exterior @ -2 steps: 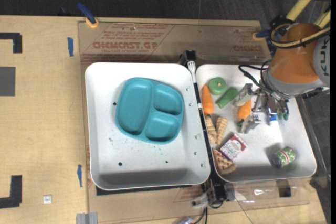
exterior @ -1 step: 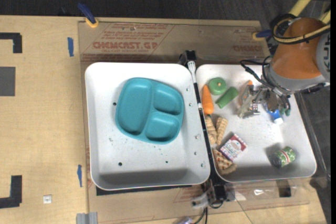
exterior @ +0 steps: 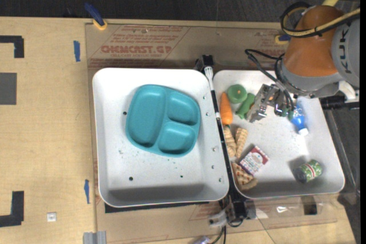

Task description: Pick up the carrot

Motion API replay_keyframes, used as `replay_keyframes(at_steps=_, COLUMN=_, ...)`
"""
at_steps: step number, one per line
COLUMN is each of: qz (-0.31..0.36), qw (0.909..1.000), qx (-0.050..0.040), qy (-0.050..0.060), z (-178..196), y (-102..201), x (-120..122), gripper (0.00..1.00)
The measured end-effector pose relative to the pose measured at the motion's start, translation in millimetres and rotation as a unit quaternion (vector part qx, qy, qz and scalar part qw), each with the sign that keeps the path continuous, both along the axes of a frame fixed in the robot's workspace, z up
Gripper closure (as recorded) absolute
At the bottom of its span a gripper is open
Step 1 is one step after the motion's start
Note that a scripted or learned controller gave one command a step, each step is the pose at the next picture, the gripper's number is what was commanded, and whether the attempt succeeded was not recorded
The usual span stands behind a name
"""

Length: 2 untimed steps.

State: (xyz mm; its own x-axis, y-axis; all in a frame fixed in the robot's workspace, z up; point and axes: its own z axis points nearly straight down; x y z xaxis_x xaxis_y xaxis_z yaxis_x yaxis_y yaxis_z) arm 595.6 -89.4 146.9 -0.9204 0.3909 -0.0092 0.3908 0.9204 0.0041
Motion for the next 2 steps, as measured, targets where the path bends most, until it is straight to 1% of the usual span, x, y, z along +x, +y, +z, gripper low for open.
replay_keyframes(at_steps=1, qz=-0.001, qw=1.0, qx=-0.0007, qy=0.001, z=-1, y=-1, x=-1, gripper=0.0)
replay_keyframes(at_steps=2, qz=-0.076, qw=0.9971, qx=-0.0013, qy=-0.011, z=-36, y=-19, x=16, gripper=0.0)
